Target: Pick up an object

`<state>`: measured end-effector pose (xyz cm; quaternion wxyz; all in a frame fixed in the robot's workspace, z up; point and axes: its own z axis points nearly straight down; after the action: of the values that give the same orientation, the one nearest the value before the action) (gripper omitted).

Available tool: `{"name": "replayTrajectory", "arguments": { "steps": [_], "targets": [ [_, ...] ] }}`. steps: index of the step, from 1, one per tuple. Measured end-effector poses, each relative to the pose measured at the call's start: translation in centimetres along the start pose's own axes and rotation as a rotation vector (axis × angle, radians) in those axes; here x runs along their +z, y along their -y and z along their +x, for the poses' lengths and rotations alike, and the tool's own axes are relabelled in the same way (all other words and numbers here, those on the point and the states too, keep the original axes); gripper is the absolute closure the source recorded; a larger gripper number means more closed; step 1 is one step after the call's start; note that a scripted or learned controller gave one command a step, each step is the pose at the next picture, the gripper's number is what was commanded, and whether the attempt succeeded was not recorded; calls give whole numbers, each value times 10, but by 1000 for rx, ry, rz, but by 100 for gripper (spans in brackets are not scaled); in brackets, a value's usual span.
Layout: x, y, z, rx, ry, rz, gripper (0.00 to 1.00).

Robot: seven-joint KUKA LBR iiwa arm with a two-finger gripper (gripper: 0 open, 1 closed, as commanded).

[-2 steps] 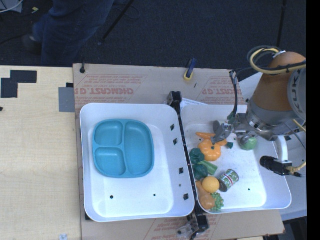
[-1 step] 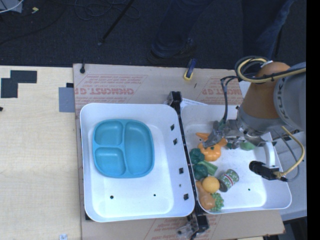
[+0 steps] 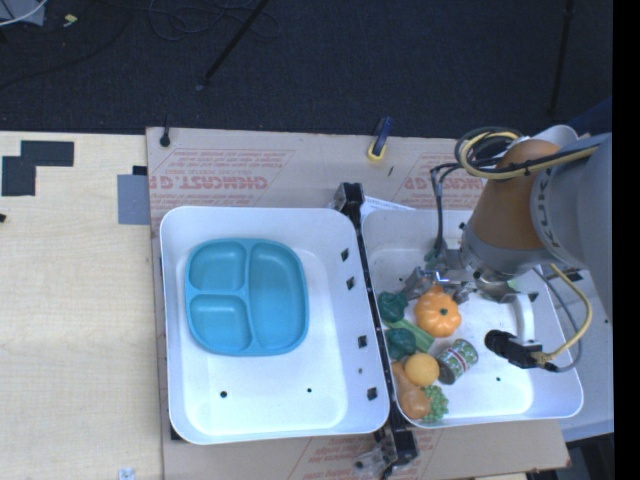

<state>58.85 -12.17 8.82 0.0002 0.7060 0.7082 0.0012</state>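
Gripper (image 3: 447, 283) low in right bin (image 3: 560, 403), right of frame centre, directly above and touching small orange pumpkin (image 3: 438, 314); jaw state impossible to tell. Green toys, yellow fruit (image 3: 421, 370) and small can (image 3: 458, 359) clustered below pumpkin. Blue divided plate (image 3: 246, 297) in left bin (image 3: 200, 408).

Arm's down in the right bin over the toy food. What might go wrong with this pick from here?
1. The end effector sits right above the small orange pumpkin, whose round shape may slip out of a grasp.
2. The pumpkin is crowded by green pieces, an orange fruit and a small can, so neighbours may get nudged or grabbed instead.
3. This cluster lies near the right bin's left wall, risking a collision there.
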Motion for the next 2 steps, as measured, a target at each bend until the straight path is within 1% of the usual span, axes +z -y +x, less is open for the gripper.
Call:
{"name": "replayTrajectory", "arguments": {
  "steps": [1,2],
  "targets": [
    [-9,3,-1,4,-1,8,100],
    [-70,5,-8,10,2,1,100]
  ]
}}
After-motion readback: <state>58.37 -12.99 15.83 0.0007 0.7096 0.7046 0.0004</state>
